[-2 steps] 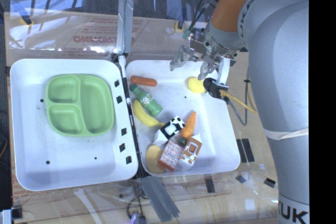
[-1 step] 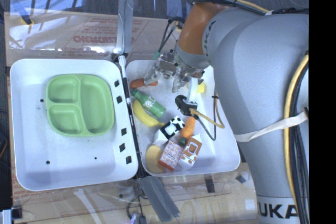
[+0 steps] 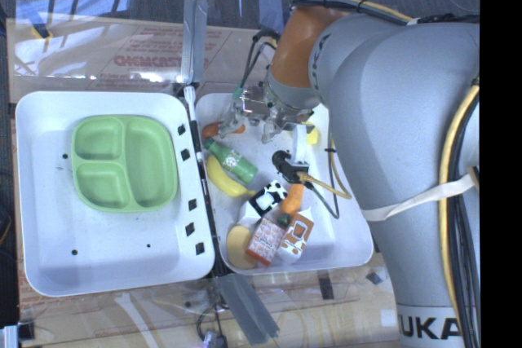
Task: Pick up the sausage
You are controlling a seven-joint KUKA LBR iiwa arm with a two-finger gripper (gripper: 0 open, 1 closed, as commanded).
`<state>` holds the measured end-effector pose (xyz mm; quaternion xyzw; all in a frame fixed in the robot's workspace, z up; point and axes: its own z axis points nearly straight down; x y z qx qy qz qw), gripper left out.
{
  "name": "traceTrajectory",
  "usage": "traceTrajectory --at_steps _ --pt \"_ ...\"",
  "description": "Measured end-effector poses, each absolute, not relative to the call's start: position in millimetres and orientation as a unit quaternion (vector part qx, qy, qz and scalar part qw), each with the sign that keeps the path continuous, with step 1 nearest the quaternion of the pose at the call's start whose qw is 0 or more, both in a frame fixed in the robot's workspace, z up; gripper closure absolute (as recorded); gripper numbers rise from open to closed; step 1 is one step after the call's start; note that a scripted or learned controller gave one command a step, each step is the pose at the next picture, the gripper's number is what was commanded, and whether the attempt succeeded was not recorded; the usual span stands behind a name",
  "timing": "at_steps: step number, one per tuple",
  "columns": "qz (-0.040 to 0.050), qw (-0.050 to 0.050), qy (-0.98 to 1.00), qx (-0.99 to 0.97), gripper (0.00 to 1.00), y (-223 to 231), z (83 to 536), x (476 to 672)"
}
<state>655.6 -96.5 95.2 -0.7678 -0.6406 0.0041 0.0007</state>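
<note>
Sausage (image 3: 211, 129), reddish-orange, lies at the far-left corner of the right bin (image 3: 352, 234). The grey arm (image 3: 391, 118) looms over that bin. Its gripper (image 3: 254, 116) sits low beside the sausage; open or closed, I cannot tell. A green bottle (image 3: 232, 161) lies just below.

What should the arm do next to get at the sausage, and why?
Probably a short move straight down with a small shift toward the left wall. The gripper hovers at the far end of the right bin, and what looks like the sausage, a small reddish piece, lies just to the left of it by the wall, above the green bottle and the banana.
</note>
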Motion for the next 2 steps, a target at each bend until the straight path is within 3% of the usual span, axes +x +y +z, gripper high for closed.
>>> traceTrajectory --at_steps 1,2 --pt "0.0031 0.002 -0.642 -0.767 1.00 -94.3 105.3 656.5" --pt "0.0031 0.002 -0.642 -0.766 0.00 -94.2 105.3 656.5"
